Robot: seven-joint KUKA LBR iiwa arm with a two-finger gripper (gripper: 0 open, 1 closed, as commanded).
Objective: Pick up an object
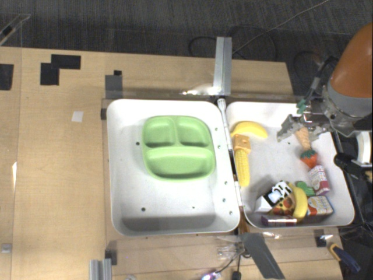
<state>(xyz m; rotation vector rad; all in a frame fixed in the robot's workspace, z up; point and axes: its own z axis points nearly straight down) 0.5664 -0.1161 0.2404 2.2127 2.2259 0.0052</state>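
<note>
The gripper (300, 127) hangs over the right bin (265, 156), near its far right corner, fingers spread wide w/ nothing visibly clamped between them. A tan, carrot-like piece (303, 137) sits just under the fingertips; whether they touch it can't be told. That looks the likeliest target.

To do the step well, the arm should prob. centre the fingers either side of that tan piece, drop till the tips reach the bin floor, close fully, then lift straight up. The red strawberry-like toy (309, 158) lies just beside it, so a sloppy descent could nudge or catch that instead.

Contents, right bin: banana (250, 129) near the far left corner, corn cob (242, 162) along the left wall, and a crowded pile at the near right corner incl. a small pink-white bottle (319, 178), a black-and-white item (278, 193), a second small banana (299, 202) and a little carton (320, 205).

Left bin (125, 174): a green divided plate (178, 146), approx. central, nothing seen on it.
</note>
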